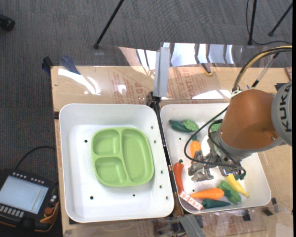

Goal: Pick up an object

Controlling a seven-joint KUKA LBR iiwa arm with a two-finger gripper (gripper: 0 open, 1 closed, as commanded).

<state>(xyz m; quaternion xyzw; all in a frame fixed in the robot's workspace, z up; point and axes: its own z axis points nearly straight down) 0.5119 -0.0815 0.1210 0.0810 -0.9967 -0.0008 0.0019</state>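
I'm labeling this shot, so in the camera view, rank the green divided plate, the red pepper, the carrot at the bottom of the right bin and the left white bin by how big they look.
1. left white bin
2. green divided plate
3. carrot and red pepper: alike, too close to rank.

The divided plate (pixel 122 157) lies centred in the left bin (pixel 69 132), while the right bin (pixel 264 181) holds the toy vegetables: one (pixel 184 125) near its rear-left corner, one (pixel 178 176) along its left edge, and several (pixel 222 194) at its front edge.
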